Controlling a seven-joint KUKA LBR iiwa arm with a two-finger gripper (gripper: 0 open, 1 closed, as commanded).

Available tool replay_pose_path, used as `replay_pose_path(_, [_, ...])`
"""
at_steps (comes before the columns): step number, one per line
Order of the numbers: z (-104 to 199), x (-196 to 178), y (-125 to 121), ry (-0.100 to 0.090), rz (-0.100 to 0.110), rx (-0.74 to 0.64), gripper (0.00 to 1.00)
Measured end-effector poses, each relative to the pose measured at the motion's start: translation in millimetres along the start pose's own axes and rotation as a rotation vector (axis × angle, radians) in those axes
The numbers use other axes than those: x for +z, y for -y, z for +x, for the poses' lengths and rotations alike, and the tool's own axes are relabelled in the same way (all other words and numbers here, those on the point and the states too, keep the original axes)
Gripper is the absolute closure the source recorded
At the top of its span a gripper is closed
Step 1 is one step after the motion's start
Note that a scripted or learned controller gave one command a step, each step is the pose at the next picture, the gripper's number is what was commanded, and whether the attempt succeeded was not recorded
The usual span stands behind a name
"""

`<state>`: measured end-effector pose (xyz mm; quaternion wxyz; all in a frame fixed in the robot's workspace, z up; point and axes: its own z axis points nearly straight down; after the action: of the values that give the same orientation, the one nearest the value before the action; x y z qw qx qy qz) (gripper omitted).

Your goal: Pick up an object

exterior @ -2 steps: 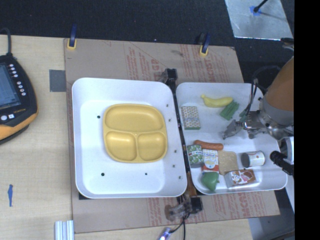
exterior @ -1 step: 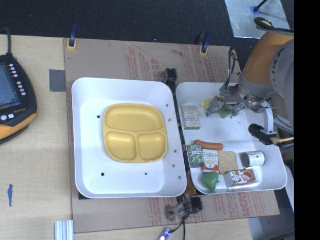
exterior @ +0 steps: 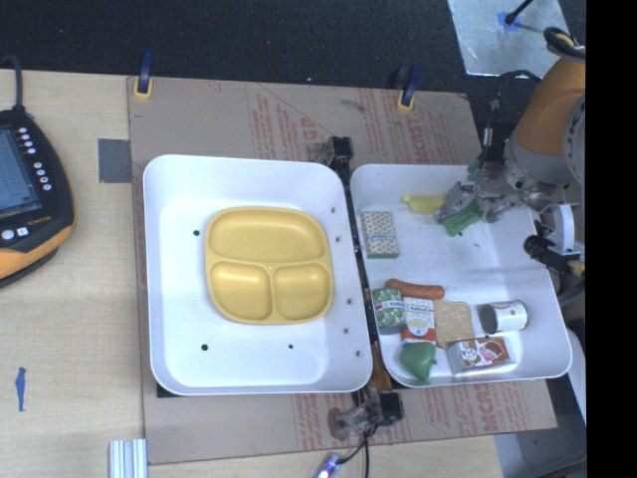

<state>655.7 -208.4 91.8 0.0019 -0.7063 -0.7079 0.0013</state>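
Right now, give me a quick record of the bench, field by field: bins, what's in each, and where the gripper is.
left bin: holds a yellow divided plate
right bin: holds the small items
upper items: yellow piece, green object, patterned packet
lower items: sausage, green-labelled packet, tan square, small can, green pepper, red-and-white packet
gripper: low over the right bin's upper part, at the green object
grasp: cannot tell
off bench: pendant at left
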Motion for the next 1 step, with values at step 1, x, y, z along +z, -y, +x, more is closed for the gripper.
replay_pose_path(1, [-2.6, 0.0, -0.2, 0.0, 0.0, -0.002, 0.0])
